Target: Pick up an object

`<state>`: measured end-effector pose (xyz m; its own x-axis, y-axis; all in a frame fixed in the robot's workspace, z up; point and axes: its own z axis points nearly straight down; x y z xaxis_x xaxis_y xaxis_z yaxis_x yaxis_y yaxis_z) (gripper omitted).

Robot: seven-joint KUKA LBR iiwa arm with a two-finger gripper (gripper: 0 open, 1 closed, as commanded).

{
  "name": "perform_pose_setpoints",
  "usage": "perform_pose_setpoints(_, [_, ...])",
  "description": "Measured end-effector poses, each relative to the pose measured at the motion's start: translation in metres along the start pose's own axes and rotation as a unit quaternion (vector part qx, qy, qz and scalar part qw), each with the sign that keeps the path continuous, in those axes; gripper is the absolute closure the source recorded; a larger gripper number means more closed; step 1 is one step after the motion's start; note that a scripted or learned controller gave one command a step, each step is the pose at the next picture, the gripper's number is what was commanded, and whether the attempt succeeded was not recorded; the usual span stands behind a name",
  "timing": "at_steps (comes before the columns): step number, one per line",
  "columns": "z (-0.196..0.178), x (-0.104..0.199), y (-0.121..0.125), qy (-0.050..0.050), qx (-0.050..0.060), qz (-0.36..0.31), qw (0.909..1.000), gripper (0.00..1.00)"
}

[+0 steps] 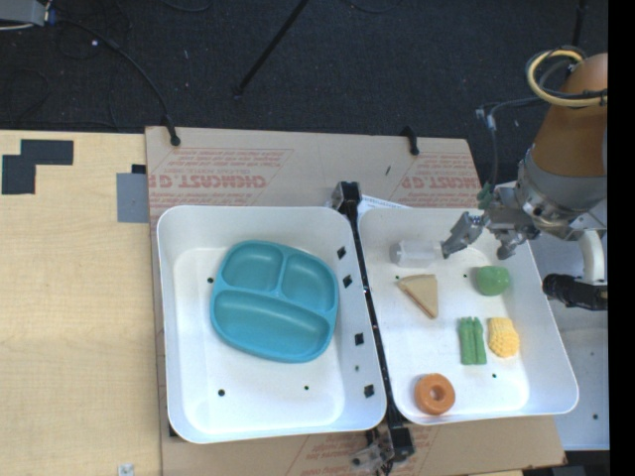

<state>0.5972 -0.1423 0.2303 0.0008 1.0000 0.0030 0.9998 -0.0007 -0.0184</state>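
My gripper (483,242) hangs over the back of the right bin (556,365), its two fingers spread open with nothing between them. Just left of it lies a pale, translucent piece (412,254). A green rounded lump (491,281) sits right below the gripper. A tan wedge (421,294) lies toward the bin's middle. Nearer the front are a green bean pod (472,340), a yellow corn cob (504,337) and an orange ring (435,393).
The left bin (189,385) holds a teal divided plate (275,300). A black divider rail (359,305) runs between the bins. The arm's grey body with its orange band (571,137) reaches in from the right, over the bin's far right corner.
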Motion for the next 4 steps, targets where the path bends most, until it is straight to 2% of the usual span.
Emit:
perform_pose_setpoints(1, [-0.007,0.0,0.002,-0.001,-0.005,-0.001,1.0,0.0])
perform_pose_setpoints(3, [0.103,0.002,-0.011,0.0,-0.002,-0.001,1.0,0.0])
perform_pose_setpoints(4, [0.147,0.002,-0.01,-0.001,-0.006,0.0,1.0,0.0])
